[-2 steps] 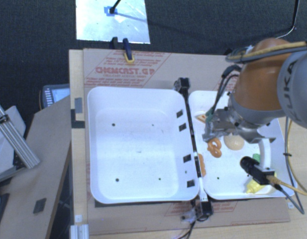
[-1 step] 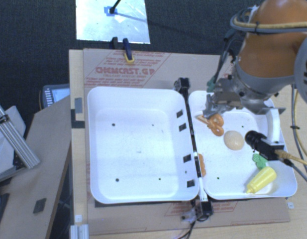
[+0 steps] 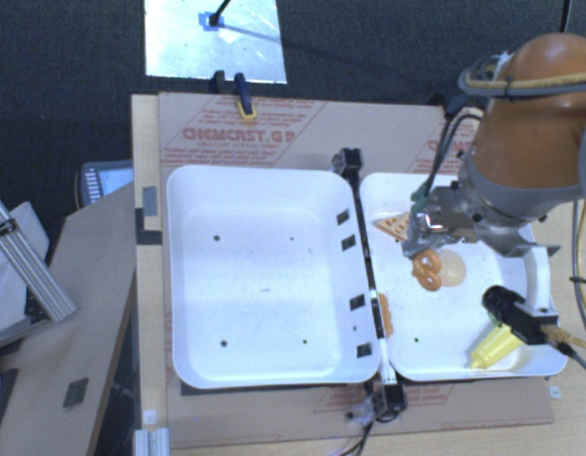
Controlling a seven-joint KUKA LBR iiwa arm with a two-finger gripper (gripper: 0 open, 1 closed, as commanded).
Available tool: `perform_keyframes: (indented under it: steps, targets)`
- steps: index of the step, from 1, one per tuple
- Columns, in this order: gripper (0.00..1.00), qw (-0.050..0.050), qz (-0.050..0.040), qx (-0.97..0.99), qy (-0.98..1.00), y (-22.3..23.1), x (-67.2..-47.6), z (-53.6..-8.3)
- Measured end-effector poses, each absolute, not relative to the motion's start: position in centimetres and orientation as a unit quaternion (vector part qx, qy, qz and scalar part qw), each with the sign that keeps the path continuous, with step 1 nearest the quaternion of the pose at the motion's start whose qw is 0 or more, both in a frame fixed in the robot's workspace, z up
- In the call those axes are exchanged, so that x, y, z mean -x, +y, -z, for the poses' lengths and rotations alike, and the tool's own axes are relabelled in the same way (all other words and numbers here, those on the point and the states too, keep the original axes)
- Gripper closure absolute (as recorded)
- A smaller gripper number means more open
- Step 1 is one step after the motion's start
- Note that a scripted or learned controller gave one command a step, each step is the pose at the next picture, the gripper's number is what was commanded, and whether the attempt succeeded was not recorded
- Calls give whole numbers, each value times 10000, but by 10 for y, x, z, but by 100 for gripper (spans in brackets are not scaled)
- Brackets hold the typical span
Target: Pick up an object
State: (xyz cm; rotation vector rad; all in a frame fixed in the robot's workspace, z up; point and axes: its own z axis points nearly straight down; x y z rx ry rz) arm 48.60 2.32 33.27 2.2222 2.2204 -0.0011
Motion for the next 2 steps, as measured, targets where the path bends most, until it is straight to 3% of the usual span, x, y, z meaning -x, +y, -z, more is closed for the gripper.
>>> perform_keyframes:
  steps: [1,2]
  targets:
    - [100,-11,4,-7045,7097,61,-486,-300]
    - [100,33,-55,-7048,7094,74,-488,-398]
